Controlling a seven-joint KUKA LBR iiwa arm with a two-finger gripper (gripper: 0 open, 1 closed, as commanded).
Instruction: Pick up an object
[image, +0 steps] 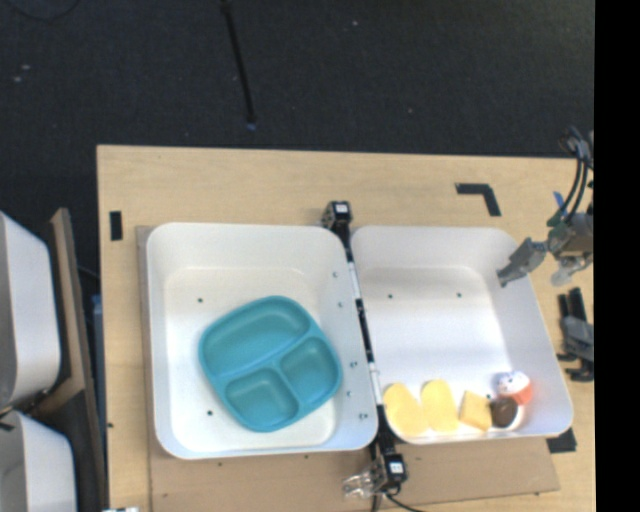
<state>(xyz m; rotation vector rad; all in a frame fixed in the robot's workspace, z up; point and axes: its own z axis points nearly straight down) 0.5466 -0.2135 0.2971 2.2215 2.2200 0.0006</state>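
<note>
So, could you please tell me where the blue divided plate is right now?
The blue divided plate lies flat in the left bin of the camera view, toward its near side, close to the divider between the two bins.

At the view's right edge the tool (527, 260) is a small grey metal piece with a slim, tapering finger. Behind it sits a blocky grey body with thin dark cables (577, 180) looping above it.

The tool (533, 258) is sitting at the right edge, its fingers too blurred to read. The small brown and orange items (508, 398) in the right bin's (430, 250) near corner are staying too small to identify.
</note>
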